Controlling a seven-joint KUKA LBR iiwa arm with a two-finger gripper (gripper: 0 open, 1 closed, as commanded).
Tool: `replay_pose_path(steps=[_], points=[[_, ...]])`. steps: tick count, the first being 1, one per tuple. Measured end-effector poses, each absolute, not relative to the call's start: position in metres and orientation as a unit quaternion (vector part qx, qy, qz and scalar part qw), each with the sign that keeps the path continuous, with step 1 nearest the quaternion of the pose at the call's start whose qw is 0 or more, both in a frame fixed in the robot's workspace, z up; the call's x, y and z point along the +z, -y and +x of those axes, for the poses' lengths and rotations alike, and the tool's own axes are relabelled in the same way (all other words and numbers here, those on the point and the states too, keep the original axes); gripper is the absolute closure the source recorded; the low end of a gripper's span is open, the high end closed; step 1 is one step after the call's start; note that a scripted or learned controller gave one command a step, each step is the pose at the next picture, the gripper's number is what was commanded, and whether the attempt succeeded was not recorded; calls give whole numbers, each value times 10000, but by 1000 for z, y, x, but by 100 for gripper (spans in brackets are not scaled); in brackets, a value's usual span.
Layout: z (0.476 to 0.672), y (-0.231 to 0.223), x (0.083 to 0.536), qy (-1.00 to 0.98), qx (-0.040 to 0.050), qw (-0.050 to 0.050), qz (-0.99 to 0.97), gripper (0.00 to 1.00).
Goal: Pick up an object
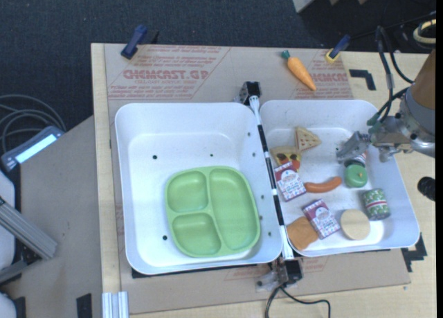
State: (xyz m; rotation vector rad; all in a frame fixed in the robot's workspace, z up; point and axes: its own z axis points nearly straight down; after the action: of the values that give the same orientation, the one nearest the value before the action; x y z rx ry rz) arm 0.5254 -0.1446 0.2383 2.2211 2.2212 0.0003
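Observation:
My gripper (354, 153) hangs low over the right side of the right bin (387, 119), directly above a small green can (356, 176) and close to or touching its top. An orange sausage (322, 186) lies just left of the can. Behind it are a pizza slice (306, 138) and a small brown and red item (284, 157). A red and white packet (289, 181), a second packet (320, 217), a green patterned can (375, 203), a round tan biscuit (355, 225) and a brown toast piece (300, 233) lie toward the front.
The left bin (138, 136) holds a green divided plate (211, 210). A toy carrot (300, 69) lies on the bench behind the right bin. Blue clamps (133, 41) (338, 48) sit at the bench's far edge. The arm (422, 109) enters from the right.

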Motion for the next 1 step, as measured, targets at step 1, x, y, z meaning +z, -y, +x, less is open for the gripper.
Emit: replay_pose_path(steps=[1], points=[[535, 216, 147, -7067, -7, -8, 7076, 0]])
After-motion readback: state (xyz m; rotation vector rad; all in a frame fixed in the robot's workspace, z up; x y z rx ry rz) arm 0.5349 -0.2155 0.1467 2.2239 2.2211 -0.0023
